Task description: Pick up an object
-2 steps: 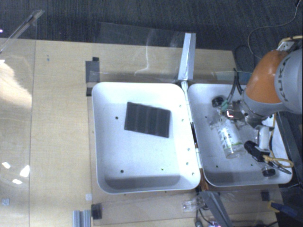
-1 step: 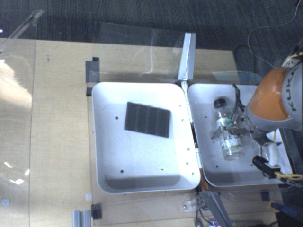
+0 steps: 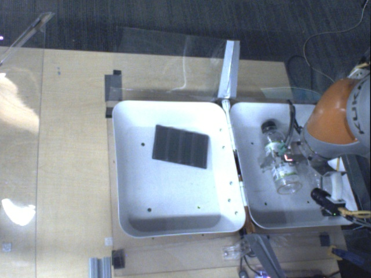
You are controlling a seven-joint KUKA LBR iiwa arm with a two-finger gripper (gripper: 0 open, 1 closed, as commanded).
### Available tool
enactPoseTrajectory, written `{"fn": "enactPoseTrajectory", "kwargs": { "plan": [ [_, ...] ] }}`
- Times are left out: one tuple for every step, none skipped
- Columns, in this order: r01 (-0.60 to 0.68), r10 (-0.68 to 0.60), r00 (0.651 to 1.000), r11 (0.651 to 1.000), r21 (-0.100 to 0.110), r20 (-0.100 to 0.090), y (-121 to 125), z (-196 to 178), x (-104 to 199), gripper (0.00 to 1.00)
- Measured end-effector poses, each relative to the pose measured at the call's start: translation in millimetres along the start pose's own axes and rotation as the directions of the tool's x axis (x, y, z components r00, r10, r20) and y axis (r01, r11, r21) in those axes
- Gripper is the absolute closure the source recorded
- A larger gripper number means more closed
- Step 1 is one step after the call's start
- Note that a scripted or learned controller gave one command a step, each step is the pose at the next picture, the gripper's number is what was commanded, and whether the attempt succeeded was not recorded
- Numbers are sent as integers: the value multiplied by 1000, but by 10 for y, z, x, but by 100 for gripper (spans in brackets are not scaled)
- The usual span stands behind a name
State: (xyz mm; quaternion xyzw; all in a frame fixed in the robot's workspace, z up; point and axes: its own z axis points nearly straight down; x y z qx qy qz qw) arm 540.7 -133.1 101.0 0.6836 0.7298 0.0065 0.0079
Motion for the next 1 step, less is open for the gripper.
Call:
{"fn": "enactPoseTrajectory", "kwargs": {
  "plan": [
    [9, -9, 1000, 1000, 14, -2, 273, -840, 569, 100]
  ]
}}
